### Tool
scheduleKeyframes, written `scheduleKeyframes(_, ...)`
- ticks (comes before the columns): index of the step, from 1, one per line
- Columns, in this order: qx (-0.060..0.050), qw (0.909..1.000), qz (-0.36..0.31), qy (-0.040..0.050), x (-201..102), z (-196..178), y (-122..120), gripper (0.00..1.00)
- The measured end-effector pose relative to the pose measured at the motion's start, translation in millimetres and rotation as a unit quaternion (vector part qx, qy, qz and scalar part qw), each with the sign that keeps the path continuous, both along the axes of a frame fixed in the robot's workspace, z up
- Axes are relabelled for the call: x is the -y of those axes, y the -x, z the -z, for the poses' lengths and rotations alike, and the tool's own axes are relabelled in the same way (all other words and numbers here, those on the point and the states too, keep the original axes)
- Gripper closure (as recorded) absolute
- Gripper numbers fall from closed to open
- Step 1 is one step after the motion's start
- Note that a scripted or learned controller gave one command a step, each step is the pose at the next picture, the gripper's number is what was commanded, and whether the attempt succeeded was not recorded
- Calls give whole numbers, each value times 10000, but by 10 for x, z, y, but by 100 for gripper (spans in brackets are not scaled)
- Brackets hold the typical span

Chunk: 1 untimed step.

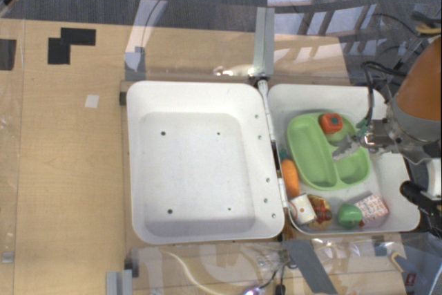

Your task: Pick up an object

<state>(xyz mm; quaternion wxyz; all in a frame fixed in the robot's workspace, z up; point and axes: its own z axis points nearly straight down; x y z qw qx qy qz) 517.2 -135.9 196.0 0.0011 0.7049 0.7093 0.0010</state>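
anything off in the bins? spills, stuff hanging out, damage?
No spills or damage visible. One oddity: the orange carrot-like item lies against the right bin's left wall at the divider, apart from the green tray. The gripper is over that tray.

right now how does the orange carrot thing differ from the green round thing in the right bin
The carrot is orange and elongated; the green ball is green and rounded. The carrot lies against the right bin's left wall, beside the green tray; the green ball sits near the front wall, next to a small patterned box. Both lie outside the tray.
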Motion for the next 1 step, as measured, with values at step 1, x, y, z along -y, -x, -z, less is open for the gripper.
scheduleKeyframes(1,11,9999,140,8,646,-78,-384,0)
